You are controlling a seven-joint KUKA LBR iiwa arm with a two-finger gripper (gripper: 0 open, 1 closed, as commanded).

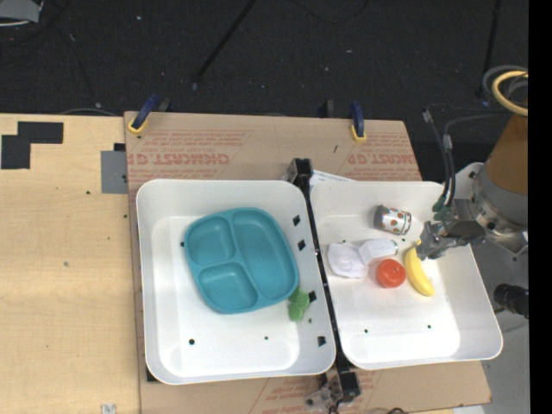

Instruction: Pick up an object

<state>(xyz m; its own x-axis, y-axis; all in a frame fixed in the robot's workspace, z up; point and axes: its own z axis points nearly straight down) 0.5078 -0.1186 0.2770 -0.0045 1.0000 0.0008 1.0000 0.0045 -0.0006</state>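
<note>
Two shallow white plastic bins sit side by side on a brown cardboard sheet over the pale wooden worktop (60, 257). Left white bin (164, 343): a teal three-compartment plastic plate (240, 259) lies flat, with a small green toy (298, 305) touching its near right edge. Right white bin (448, 339): a red round ball-like object (391, 272) lies just beside a yellow toy banana (420, 275); two white crumpled pieces (358, 258) lie to their left, and a small silver can with red spots (392, 220) rests on its side farther back. The dark hand (429, 246) of the grey arm hangs low over the banana's far end; whether its fingers stand apart or together cannot be told, and nothing is visibly held. Judged step: the approach to a grasp, with the banana the likeliest target. The next move calls for a straight descent centred across the banana, clear of the red object beside it. Beyond the bins, yellow-and-blue clamps (357, 126) pin the cardboard's far edge; behind lies dark carpet (259, 50) crossed by cables.
</note>
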